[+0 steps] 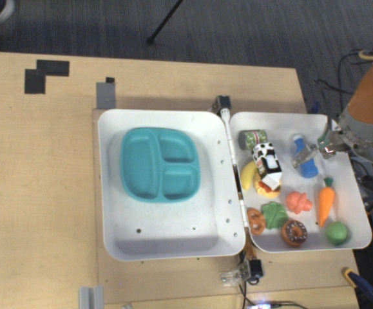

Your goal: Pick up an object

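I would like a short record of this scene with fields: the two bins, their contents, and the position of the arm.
left bin: holds a teal divided tray
right bin: holds small toys
toys: green can, cow, banana, blue object, carrot, pretzel, chocolate donut, green ball
arm: over the right bin's far right corner
tool: near the blue object; grip state unclear

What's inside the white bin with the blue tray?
Just the blue tray lies inside the left bin, and its three sections hold nothing. What's under the tray can't be seen, because it covers that part of the bin's floor.
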Available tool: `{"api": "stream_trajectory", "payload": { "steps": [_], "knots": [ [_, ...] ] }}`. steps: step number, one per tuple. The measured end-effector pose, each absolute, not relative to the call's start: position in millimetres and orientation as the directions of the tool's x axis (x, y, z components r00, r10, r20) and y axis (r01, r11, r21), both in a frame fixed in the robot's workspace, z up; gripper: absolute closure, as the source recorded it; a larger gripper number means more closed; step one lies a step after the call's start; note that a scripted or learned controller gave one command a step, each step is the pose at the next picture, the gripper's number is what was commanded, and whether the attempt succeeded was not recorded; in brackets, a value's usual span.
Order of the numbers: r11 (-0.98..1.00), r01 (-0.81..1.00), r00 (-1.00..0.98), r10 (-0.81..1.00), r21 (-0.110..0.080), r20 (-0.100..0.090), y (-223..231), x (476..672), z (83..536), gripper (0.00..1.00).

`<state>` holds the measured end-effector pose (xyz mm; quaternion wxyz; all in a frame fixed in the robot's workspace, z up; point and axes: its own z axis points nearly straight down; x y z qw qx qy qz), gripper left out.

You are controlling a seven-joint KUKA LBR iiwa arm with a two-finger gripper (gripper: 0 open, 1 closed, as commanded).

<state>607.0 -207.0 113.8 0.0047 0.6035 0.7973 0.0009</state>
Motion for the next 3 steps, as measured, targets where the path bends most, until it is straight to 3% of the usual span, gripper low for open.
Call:
{"api": "stream_trajectory", "payload": {
  "steps": [1,2,3],
  "knots": [
    [0.283,0.959,-0.283,0.959,0.004,-0.002,-178,615.9,86,0.0],
    [0.285,0.958,-0.285,0.958,0.01,-0.005,-178,617.9,98,1.0],
    [0.013,1.0,-0.013,1.0,0.002,0.0,-89,631.6,167,1.0]
  ]
}}
